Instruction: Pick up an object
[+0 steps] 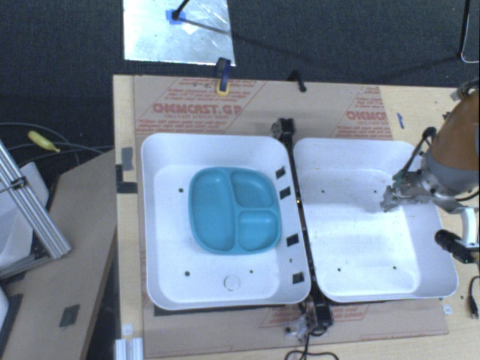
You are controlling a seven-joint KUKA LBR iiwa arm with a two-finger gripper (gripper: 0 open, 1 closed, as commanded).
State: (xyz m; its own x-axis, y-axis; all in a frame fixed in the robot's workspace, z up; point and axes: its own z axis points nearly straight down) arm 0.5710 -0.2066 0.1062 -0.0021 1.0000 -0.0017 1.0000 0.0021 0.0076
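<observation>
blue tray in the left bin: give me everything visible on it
The blue tray is a rounded, squarish divided plate, light blue, plastic by its look. It has three compartments: a large one on the view's left and two smaller ones stacked on the right. It lies flat, open side up, near the middle of the left bin. Nothing visible sits in it.

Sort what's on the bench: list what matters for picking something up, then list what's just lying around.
For the job:
- blue divided plate, in the left bin
- gripper, over the right bin

Just lying about:
- yellow-handled clamp
- foil sheet
- small clear disc
</observation>
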